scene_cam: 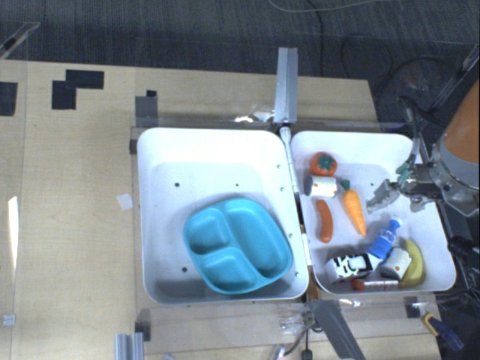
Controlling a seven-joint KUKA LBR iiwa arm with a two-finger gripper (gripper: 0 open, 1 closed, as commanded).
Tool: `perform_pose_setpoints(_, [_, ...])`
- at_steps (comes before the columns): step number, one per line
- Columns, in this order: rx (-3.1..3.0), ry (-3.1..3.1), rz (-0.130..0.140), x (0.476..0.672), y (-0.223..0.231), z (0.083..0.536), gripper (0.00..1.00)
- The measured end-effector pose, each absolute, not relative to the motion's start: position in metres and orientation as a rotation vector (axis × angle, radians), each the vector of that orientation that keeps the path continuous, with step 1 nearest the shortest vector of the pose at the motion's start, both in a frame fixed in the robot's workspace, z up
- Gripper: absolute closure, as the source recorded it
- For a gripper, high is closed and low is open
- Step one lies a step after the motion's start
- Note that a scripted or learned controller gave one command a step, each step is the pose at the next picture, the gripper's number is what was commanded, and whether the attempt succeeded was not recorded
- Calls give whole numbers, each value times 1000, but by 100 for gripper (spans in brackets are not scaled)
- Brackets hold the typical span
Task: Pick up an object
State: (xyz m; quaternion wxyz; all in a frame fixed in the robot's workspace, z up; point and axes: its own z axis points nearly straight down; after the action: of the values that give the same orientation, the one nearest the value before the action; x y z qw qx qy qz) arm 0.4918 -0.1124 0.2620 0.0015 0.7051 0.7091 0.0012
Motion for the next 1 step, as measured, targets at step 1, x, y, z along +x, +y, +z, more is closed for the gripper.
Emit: perform_pose_setpoints(1, [2124, 2312, 2, 530, -125, 148, 0])
